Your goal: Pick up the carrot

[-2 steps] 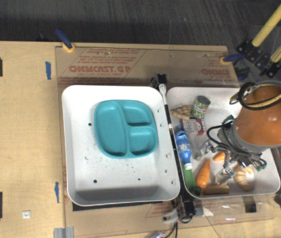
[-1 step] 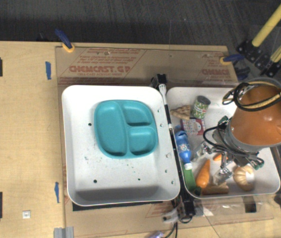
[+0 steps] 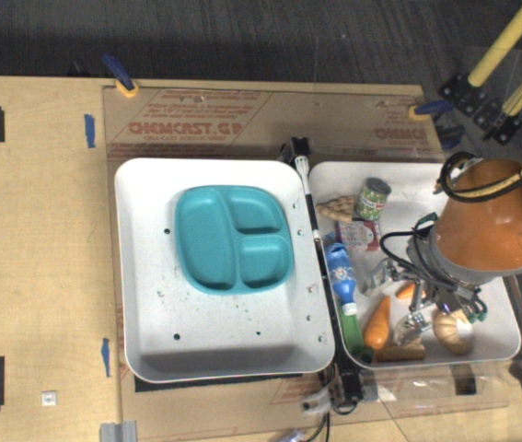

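carrot [image 3: 377, 324]: near front edge of the right bin [image 3: 509, 339], crowded by clutter
gripper [image 3: 423, 313]: just right of it; we honestly can't tell its state
risk: we'd probably nudge the brown lump [image 3: 452, 331] or blue bottle [image 3: 340, 273] and slip off

Both bins [image 3: 141, 247] look like smooth white plastic w/ slight sheen; the teal tray [image 3: 233, 238], well left of the gripper [image 3: 419, 319], is matt plastic. Bench [image 3: 40, 247] = raw wood/board, matt, w/ printed cardboard [image 3: 196, 122] behind. Carrot [image 3: 377, 324], just left of gripper, looks smooth, semi-glossy plastic.
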`<state>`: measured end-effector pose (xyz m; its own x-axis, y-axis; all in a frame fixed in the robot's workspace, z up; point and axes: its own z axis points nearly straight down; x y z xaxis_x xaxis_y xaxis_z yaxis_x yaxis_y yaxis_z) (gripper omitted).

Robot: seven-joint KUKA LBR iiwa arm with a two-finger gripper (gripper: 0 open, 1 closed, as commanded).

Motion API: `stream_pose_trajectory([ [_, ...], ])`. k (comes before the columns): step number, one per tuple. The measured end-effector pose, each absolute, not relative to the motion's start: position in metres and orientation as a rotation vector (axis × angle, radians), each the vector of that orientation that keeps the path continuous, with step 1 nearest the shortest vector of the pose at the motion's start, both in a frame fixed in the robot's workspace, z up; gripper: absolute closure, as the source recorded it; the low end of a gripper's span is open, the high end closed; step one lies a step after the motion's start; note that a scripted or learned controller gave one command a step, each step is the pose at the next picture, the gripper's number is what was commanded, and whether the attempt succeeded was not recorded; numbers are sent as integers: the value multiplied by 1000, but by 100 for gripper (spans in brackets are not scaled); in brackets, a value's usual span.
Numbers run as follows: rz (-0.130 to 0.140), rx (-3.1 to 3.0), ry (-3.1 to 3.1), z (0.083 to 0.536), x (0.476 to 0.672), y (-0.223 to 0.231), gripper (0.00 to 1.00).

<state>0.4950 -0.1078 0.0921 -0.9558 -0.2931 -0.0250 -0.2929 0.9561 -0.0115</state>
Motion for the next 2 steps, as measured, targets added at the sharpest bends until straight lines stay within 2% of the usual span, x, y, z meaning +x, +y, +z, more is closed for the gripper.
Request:
stream_pose_trajectory([
  [1,0,-448,3090,91,498,-135,0],
  [2,-7,-951,2971,91,497,-126,0],
])
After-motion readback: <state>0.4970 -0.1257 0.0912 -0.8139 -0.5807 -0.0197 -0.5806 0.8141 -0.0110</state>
